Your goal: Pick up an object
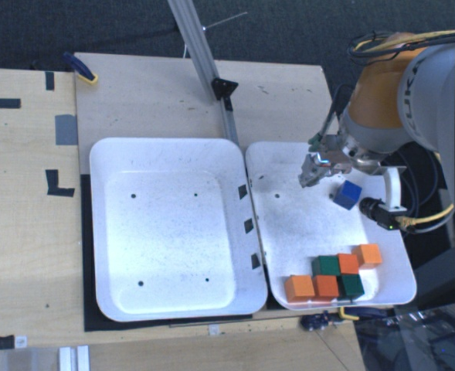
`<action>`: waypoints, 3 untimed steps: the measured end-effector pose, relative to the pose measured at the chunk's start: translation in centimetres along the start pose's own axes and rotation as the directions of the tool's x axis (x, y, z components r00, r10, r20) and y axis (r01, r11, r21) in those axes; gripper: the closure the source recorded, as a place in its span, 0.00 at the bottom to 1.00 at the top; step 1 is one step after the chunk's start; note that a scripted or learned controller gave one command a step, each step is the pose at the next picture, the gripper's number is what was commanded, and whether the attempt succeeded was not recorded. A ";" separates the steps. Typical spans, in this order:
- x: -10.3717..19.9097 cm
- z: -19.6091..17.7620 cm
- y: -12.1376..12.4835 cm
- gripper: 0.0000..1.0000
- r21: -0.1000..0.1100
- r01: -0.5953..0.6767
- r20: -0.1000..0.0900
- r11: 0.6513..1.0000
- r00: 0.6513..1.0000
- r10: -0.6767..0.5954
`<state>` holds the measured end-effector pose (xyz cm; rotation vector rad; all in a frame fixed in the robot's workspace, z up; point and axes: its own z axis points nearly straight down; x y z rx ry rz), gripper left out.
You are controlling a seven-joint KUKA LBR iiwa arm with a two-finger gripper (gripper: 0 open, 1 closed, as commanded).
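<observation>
Blocks are sitting bunched at 6 o'clock in the right bin (289, 207), likely dumped loose: orange block (299, 287), green block (327, 265), more packed touching. Blue block (348, 195) is lying alone toward 2 o'clock, free on all sides, probably the easiest pick. Arm is reaching in from 3 o'clock, wrist angling down, claw (314, 173) hovering just beside blue block at its 10 o'clock; grip state can't be told.

A single camera fixed above the bench (165, 91) looks down at a slant, set well back. It takes in both white bins (169, 222) side by side, with the arm (401, 91) reaching in from three o'clock.
</observation>
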<state>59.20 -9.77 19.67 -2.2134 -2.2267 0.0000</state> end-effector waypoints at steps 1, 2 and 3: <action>5.3 0.5 1.6 1.00 0.000 0.001 0.000 1.000 1.000 -0.001; 11.4 -0.1 3.8 1.00 -0.001 0.002 -0.001 1.000 1.000 -0.002; 15.9 -1.2 4.5 1.00 -0.001 0.000 0.000 1.000 1.000 0.000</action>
